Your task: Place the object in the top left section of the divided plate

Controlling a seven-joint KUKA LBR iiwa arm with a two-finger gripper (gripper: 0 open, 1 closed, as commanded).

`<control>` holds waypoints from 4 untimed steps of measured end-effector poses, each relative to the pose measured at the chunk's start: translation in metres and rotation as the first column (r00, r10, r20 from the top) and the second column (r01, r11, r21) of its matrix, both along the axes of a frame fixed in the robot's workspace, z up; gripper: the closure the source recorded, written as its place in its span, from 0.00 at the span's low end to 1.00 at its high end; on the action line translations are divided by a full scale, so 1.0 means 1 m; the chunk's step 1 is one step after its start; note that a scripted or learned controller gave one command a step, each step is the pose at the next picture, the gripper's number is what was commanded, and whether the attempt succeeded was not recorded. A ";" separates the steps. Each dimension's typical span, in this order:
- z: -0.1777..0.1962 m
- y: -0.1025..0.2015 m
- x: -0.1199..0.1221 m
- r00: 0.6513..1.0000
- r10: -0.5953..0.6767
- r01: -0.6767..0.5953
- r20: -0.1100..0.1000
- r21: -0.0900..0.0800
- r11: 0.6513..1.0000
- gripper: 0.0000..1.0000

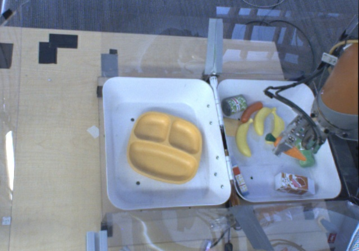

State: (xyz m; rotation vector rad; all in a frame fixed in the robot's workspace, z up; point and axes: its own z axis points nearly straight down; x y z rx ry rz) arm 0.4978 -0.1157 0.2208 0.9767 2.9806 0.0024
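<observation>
A yellow divided plate lies in the left bin, with two small sections at its far side and one long section at the near side. All three sections hold nothing. My gripper reaches in from the right and hangs low in the right bin. It is just over an orange carrot with a green top, next to the yellow bananas. The gripper body hides part of the carrot, and I cannot tell whether it touches it.
The right bin also holds a small green-labelled can, a red sausage-like piece, a small carton near the front and a thin stick-like item along its left wall. A metal divider post stands behind the two bins.
</observation>
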 end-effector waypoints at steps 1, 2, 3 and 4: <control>0.018 0.054 0.053 0.988 0.157 -0.157 0.001 -0.001 0.988 1.00; 0.096 0.096 0.111 0.939 0.344 -0.344 0.003 -0.002 0.939 1.00; -0.017 0.078 0.071 0.869 0.495 -0.495 -0.002 -0.001 0.869 1.00; 0.098 0.153 0.115 0.628 0.779 -0.778 0.003 -0.006 0.628 1.00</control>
